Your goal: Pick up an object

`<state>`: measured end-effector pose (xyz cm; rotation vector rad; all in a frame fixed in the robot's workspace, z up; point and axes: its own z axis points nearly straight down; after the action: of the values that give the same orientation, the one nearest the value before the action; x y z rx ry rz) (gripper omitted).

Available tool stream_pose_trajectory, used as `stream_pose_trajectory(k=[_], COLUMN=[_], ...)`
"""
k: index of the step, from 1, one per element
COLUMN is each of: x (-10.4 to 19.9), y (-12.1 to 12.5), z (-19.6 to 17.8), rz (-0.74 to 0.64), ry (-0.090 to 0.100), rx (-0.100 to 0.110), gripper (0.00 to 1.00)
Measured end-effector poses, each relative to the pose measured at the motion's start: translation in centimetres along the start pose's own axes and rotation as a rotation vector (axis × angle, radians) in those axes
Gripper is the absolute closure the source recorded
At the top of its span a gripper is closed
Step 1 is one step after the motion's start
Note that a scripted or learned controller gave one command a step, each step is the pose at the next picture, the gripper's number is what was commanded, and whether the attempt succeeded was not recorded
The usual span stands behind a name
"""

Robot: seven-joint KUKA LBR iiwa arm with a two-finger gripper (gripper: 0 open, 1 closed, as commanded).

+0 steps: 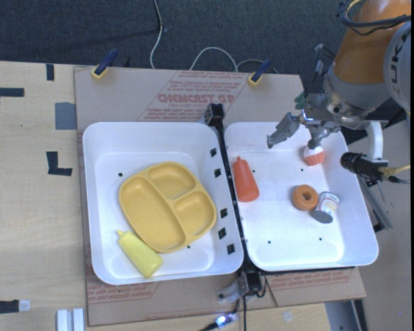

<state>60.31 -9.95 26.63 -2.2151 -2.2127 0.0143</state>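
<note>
Orange plastic carrot-like cone (245,180) lies at the left edge of the right white bin (352,254), with a brown doughnut (305,198) and a small silver-lidded cup (325,207) lower right. The gripper (298,135) hovers in the upper right of the frame, fingers spread wide, holding nothing, one tip near a small orange-and-white piece (314,156).

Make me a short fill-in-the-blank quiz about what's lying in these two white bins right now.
1. The yellow divided tray lies in the ___ bin.
2. The yellow bottle lies beside the tray, at the ___ corner of its bin.
3. The doughnut shares the right bin with the ___ carrot-shaped toy.
4. The gripper hangs above the ___ bin.

Missing words: left; front-left; orange; right
</note>
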Motion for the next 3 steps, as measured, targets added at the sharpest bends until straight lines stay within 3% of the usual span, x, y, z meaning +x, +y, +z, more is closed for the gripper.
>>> stream_pose_trajectory(k=[1, 3], x=[0.0, 0.3], y=[0.2, -0.2], z=[-0.7, 10.4], rz=[-0.003, -0.002], ry=[-0.001, -0.001], rx=[-0.012, -0.006], gripper=[0.0, 0.0])
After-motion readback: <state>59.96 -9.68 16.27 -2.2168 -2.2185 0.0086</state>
